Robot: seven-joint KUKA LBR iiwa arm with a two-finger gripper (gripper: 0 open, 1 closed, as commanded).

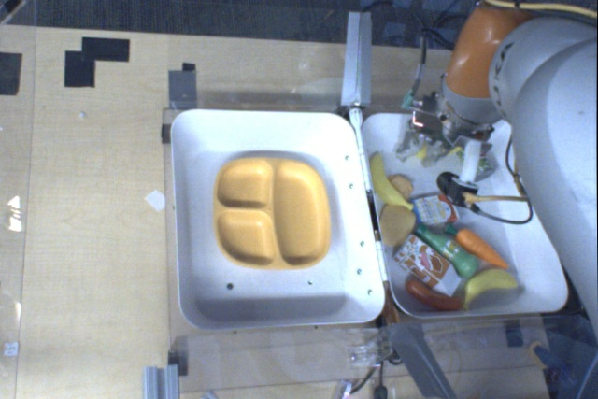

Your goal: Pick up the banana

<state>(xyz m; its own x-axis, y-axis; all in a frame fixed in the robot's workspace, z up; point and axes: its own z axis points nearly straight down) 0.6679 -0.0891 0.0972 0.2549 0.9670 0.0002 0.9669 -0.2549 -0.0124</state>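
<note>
gripper (422, 145) above right bin (551, 294), banana (385, 181)

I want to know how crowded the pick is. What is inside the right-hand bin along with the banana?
The right bin holds the banana by its left wall, plus a carrot, a green bottle, a small carton and other toy foods. What lies beneath the pile is covered.

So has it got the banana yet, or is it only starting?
Nothing looks done yet. The banana lies in the right bin, along its left wall, beside the other toy food. The tool is over the upper part of that bin, near the banana but apart from it. Left to do: move to it, grip it and lift it.
</note>
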